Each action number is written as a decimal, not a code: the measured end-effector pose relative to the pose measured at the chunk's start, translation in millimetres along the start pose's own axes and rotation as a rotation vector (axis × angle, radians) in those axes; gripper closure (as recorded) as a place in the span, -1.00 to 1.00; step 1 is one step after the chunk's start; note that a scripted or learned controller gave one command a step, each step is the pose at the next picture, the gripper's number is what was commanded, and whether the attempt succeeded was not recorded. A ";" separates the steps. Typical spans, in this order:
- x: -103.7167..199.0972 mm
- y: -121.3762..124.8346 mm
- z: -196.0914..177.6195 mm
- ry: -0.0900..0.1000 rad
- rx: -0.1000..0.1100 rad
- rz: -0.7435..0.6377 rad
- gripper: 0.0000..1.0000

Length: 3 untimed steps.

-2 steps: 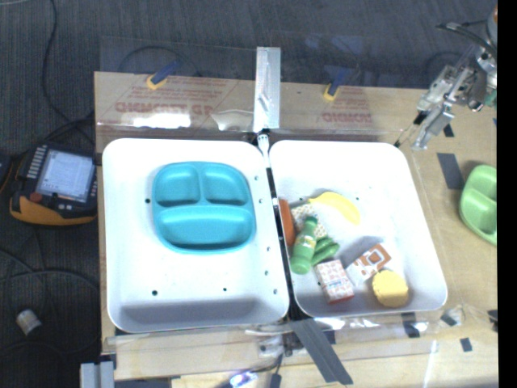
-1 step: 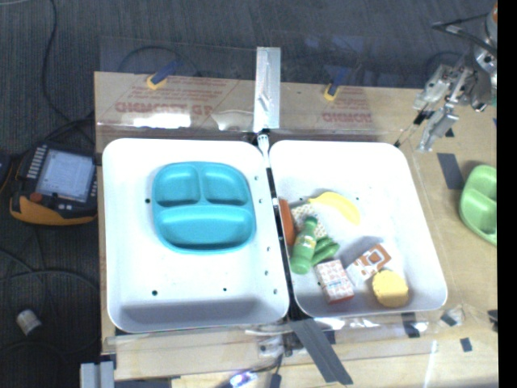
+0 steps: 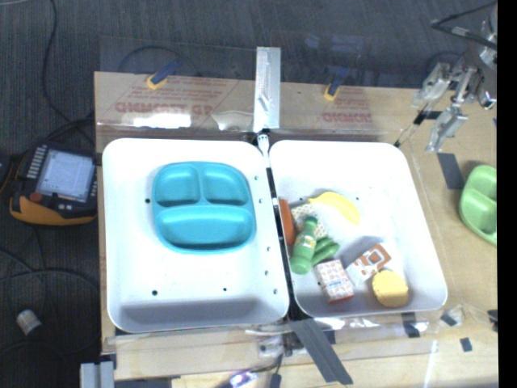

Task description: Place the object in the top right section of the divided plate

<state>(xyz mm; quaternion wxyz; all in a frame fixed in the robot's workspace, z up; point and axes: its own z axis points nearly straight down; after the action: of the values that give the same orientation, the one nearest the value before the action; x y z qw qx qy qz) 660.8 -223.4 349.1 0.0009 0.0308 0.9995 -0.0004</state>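
Toys (image 3: 339, 253) fill right bin (image 3: 420, 217); plate (image 3: 202, 204) left.

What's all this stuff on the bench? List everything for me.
Bins: two, white, side by side; left bin, right bin.
Divided plate: one, blue, in the left bin.
Banana: one, yellow, right bin.
Bottle: one, green, right bin.
Small cartons: two, red and white, right bin.
Yellow block: one, right bin's near corner.
Green object: one, on the bench at right.
Handheld screen: one, orange and black, left of the bench.
Gripper: one, metallic, top right, above the bench.
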 end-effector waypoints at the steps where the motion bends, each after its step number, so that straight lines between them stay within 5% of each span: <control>1: 0.6 -0.2 13.0 0.001 -0.001 -0.202 -1.00; 3: -9.4 0.8 13.2 -0.001 -0.003 -0.612 -1.00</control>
<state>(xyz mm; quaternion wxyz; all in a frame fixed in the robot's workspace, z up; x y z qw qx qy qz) 670.2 -223.1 336.0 0.0015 -0.2718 0.9623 0.0007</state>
